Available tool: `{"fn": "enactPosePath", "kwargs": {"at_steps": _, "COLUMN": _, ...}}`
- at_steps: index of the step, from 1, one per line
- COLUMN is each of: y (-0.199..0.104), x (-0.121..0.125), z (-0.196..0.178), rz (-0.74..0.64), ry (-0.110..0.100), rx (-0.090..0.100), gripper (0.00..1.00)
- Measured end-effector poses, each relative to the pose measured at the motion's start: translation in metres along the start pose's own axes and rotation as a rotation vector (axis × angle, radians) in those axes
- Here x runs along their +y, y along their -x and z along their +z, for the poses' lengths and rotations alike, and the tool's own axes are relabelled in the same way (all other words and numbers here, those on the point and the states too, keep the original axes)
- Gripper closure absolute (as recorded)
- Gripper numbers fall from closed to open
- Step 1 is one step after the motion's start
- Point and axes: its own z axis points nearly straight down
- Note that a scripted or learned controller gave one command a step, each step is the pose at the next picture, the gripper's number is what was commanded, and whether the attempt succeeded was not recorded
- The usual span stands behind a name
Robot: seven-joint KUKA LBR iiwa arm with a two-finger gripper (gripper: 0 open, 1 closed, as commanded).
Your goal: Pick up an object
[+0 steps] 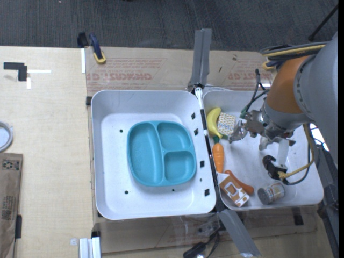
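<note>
Gripper (267,136) sits low over the right bin (306,198), fingers' state can't tell from this angle. Banana (214,121), carrot (218,158), small printed packet (226,123), orange-white carton (235,189) and metal can (271,193) lie in that bin. Blue divided plate (161,153) in the left bin (107,155).

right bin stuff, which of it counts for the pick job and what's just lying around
For the job: banana, carrot, can, small box, patterned packet, gripper.

Lying about: blue tray, tape roll, blue-yellow clamp.
</note>
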Motion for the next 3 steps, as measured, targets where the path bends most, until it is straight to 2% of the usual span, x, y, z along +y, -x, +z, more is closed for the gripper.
{"fn": "enactPosePath", "kwargs": {"at_steps": 1, "y": -0.003, "x": 0.069, "z": 0.006, "rz": 0.130, "ry": 0.003, "rx": 0.002, "gripper": 0.00}}
{"fn": "enactPosePath", "kwargs": {"at_steps": 2, "y": 0.059, "x": 0.079, "z": 0.008, "rz": 0.416, "ry": 0.002, "rx": 0.003, "gripper": 0.00}}
{"fn": "enactPosePath", "kwargs": {"at_steps": 3, "y": 0.057, "x": 0.079, "z": 0.000, "rz": 0.410, "ry": 0.000, "rx": 0.000, "gripper": 1.00}}
